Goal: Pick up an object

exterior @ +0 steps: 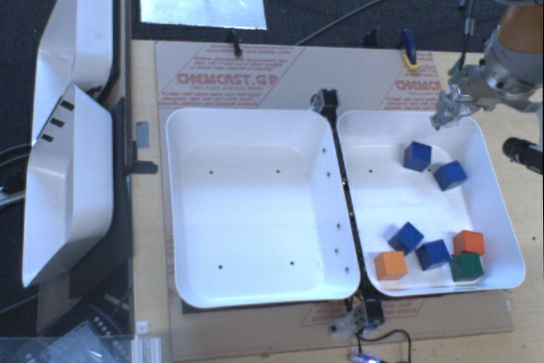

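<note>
The worktop [280, 68] fills most of the frame, a pale board with red lettering, and it carries two shallow white bins side by side. The left bin [255, 276] sits at centre frame. The right bin [501, 225], at the lower right, holds every block.

The arm [518, 38] enters at the upper right, and its pincer [445, 115] hangs over the upper right bin's rim, apart from all the blocks. Whether the pincer is spread or closed cannot be told at this size, and nothing is visible in it.

Two blue blocks lie in the upper part of the right bin, one blue block [417, 156] nearest the pincer and a second blue block [450, 175] just beside it. Toward the bottom lie two more blue ones, an orange block [390, 265], a red-orange block [468, 243] and a green block [466, 268], clustered close.

Judged from this, the pick is not yet done: no block is lifted, and the descent, grasp and lift all remain.
</note>
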You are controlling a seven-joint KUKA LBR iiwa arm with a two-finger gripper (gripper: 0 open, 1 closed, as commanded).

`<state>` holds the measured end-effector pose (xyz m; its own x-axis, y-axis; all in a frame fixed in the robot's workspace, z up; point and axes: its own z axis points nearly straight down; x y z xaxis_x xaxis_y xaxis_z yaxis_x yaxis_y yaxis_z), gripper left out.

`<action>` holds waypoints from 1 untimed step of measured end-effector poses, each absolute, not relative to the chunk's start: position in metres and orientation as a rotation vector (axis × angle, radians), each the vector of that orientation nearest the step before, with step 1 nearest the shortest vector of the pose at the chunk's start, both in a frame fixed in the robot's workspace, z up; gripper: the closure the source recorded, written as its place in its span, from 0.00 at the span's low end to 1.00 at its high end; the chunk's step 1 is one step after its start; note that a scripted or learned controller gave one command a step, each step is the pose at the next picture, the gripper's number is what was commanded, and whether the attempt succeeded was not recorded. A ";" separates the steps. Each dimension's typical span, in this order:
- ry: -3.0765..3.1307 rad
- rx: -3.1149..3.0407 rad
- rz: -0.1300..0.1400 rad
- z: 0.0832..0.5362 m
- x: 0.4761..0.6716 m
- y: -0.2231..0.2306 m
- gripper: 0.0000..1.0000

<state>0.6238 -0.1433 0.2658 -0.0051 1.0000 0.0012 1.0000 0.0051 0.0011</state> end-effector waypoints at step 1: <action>-2.225 -2.216 -0.001 0.253 0.611 -0.100 1.00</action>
